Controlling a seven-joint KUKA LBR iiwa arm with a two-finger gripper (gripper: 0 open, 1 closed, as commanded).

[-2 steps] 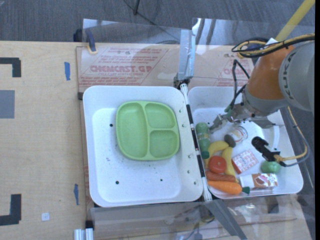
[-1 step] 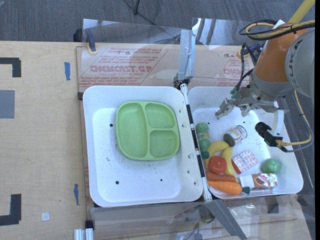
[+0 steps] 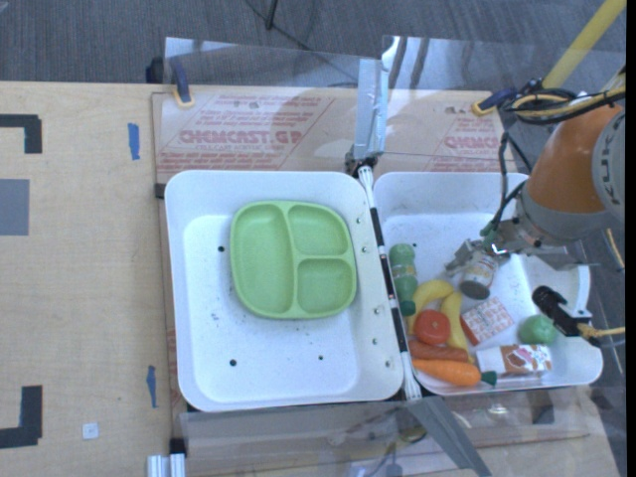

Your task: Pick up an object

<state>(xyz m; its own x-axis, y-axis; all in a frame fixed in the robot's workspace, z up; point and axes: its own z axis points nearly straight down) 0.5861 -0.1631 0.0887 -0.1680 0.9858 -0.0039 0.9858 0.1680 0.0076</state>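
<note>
**Q:** Where is the object you are after?

**A:** A small can (image 3: pixel 477 282) lies tilted in the right bin (image 3: pixel 437 229), near the middle. My gripper (image 3: pixel 477 260) hangs directly over its upper end, touching it or nearly so. From this slanted view I cannot tell whether my grip is spread, clenched or closed round the can.

**Q:** Any writing on the can?

**A:** None I can read; its label is too small and blurred.

**Q:** What lies around it?

**A:** Just below it is a red-and-white box (image 3: pixel 488 319) with a patterned face, the print unreadable. To its left is one yellow banana (image 3: pixel 435 292), with one red tomato (image 3: pixel 431 326) under that and one orange carrot (image 3: pixel 447 372) along the near wall. One dark green oblong piece (image 3: pixel 402 272) sits against the bin's left wall. A second carton (image 3: pixel 523 359), white with an orange label I cannot read, lies in the near right corner. One round green fruit (image 3: pixel 538 329) is just above it. That makes two cartons and one of everything else.

**Q:** And the other bin?

**A:** The left bin (image 3: pixel 199 296) holds one light green plate (image 3: pixel 293 259), divided into three compartments.

**Q:** Any text you can read?

**A:** Yes. Behind the bins stand two cardboard panels with red print. The left panel (image 3: pixel 248 132) reads "CHEMCAST GP". The right panel (image 3: pixel 452 135) carries similar print, partly covered.
</note>
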